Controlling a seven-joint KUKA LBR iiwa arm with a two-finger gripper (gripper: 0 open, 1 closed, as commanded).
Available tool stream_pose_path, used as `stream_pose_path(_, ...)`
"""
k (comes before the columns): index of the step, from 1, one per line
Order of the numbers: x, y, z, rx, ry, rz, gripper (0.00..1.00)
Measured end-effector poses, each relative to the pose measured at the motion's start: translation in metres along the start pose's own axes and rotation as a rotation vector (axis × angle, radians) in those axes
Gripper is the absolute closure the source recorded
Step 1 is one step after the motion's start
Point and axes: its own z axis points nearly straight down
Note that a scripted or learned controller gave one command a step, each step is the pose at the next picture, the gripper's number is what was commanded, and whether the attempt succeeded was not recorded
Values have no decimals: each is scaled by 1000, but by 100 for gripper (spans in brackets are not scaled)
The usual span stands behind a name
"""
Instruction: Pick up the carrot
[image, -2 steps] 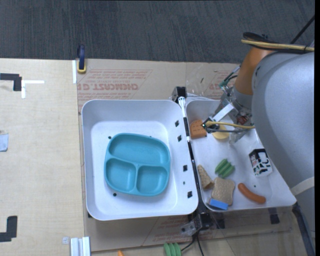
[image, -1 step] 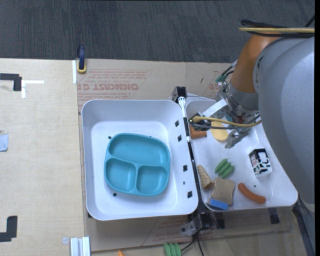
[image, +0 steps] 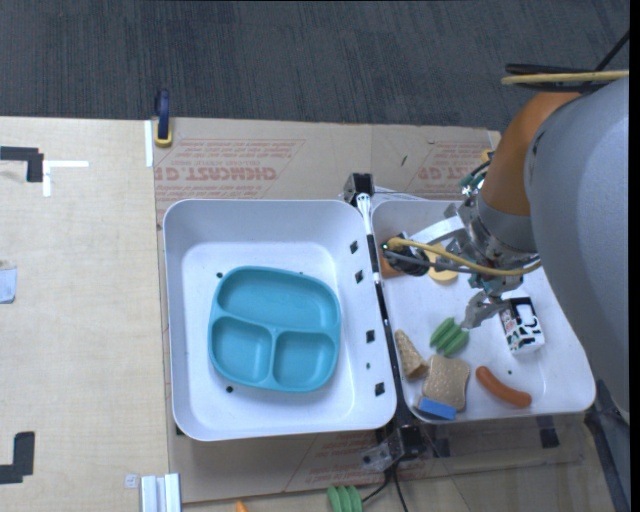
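The carrot (image: 503, 388) lies near the right bin's (image: 560, 400) front edge, right of a bread slice (image: 446, 380); the gripper (image: 478, 312) hangs over a green item (image: 449, 336), apart from the carrot; its state I cannot tell; a teal tray (image: 274, 329) sits in the left bin (image: 190, 300).

Teal tray (image: 273, 328) in left bin (image: 190, 300)

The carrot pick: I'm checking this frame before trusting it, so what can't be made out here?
- Gripper: its fingers blur into cables and the green item below; open or shut is unclear.
- Carrot: the orange piece near the right bin's front could be it, but is too small to confirm.
- Yellow item: partly hidden by the wrist and cables.
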Motion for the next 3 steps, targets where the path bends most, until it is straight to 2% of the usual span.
stream_pose_path(1, 4, 81, 71, -1, 0, -43, 0)
stream_pose_path(2, 36, 139, 98, 14, 7, -110, 0)
stream_pose_path(3, 42, 184, 96, 0, 7, -28, 0)
